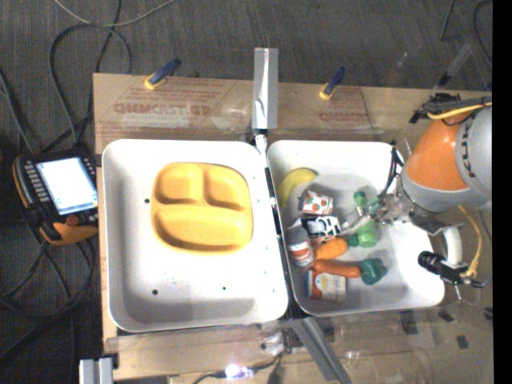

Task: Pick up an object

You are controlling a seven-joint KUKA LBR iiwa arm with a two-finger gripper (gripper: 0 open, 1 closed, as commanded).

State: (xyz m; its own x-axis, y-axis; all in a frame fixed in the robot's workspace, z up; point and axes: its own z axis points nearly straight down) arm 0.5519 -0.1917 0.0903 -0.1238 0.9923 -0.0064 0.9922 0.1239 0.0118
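Cardboard-topped bench (200, 106), left bin (120, 286) holding yellow tray (204, 206), right bin (416, 282) cluttered, fingers (376, 210) state unclear

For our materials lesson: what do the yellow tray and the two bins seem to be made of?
Yellow tray: probably moulded plastic, matt to slightly glossy; its three compartments have rounded, seamless edges. Bins, left and right: likely thin white plastic, smooth, with soft sheen and rounded corners, though coated metal cannot be ruled out.
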